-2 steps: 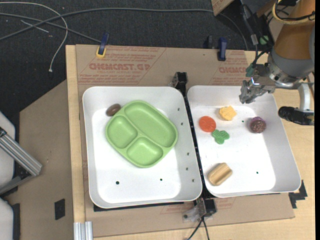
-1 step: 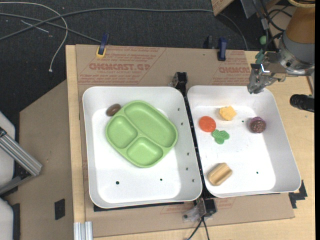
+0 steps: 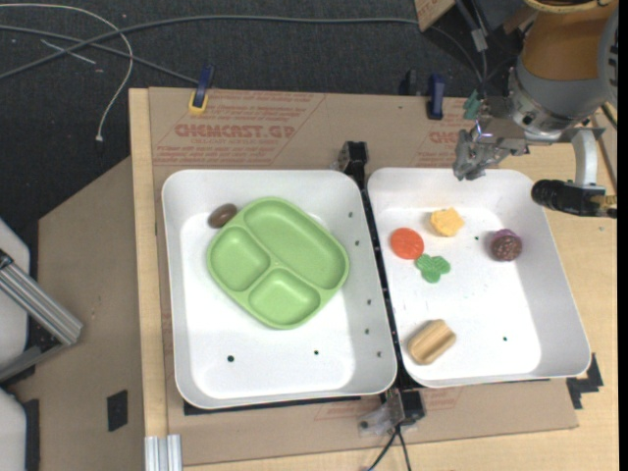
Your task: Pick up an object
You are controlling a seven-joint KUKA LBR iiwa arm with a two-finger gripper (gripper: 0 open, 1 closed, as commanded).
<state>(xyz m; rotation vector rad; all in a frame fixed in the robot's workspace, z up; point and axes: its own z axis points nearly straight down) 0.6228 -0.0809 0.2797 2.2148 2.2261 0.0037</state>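
Hand [image 3: 472,168] hovering at right bin's [image 3: 549,361] far rim | grip state: cannot tell | yellow piece [image 3: 446,223] lying near, toward 7 o'clock, apart

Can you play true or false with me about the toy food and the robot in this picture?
1. The green plate sits in the left bin. True.
2. The robot's gripper is holding the orange round piece. False: that piece lies in the right bin, and the gripper hangs over that bin's far edge.
3. The purple ball is in the right bin. True.
4. The small brown piece lies in one of the plate's pockets. False: it lies on the bin floor beside the plate.
5. The tan bread-like piece is in the left bin. False: it is in the right bin.
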